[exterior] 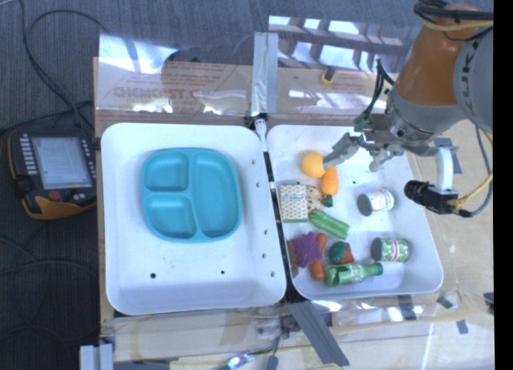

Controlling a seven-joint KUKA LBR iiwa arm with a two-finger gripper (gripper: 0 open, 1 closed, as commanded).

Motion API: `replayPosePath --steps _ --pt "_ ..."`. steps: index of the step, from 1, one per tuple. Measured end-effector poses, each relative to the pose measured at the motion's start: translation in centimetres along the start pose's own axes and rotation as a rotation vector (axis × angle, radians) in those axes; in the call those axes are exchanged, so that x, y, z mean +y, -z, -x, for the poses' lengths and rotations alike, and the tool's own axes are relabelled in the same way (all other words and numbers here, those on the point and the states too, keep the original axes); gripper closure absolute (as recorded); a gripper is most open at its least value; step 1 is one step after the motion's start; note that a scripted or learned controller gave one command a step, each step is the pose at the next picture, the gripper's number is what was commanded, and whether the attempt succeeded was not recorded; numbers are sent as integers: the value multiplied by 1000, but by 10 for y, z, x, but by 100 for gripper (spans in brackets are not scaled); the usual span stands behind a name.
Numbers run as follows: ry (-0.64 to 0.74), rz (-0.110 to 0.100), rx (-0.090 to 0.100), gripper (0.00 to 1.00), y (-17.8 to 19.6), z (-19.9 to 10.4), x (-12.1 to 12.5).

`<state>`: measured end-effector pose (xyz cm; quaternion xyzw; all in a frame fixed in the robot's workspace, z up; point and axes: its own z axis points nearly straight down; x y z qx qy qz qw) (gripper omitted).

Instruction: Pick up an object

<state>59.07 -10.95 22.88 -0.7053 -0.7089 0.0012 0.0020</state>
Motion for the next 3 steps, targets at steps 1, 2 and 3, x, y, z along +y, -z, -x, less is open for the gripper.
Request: replayPosePath --steps 1,2,3 --pt "19 1 -3 0 -137 1 46" --pt "19 -1 0 100 -129 1 46" --pt "-27 -1 0 100 -48 -35 -4"
